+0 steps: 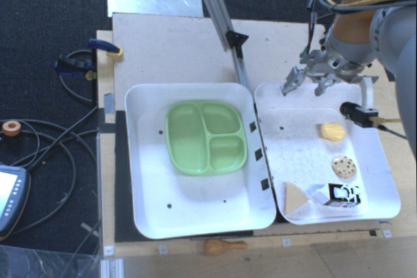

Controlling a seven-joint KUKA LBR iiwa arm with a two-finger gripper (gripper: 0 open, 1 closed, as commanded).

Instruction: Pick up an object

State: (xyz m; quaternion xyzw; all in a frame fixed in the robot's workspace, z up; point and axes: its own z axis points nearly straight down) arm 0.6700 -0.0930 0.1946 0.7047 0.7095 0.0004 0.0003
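Two shallow white bins sit side by side on the bench. The left bin [140, 159] holds a green divided plate [206, 137] with three compartments, lying flat a little above the bin's middle. The right bin [378, 166] holds four things along its right and near side: a small yellow piece [333, 132], a round speckled cookie [343, 166] just below it, a tan wedge [296, 197] near the front left corner, and a black-and-white packet [343, 193] (its print is too small to read) beside the wedge.

Under the bins lies a pale board [182, 49] on dark carpet. Blue clamps and black cables [78, 68] trail off the board's left edge, a slanted metal pole [215, 3] crosses its top, and a small wooden object [225, 246] rests in front of the left bin.

Reaching in from the right, the arm holds the gripper [306, 83] above the far left corner of the right bin, well apart from every item. Its two fingers are spread, with nothing between them.
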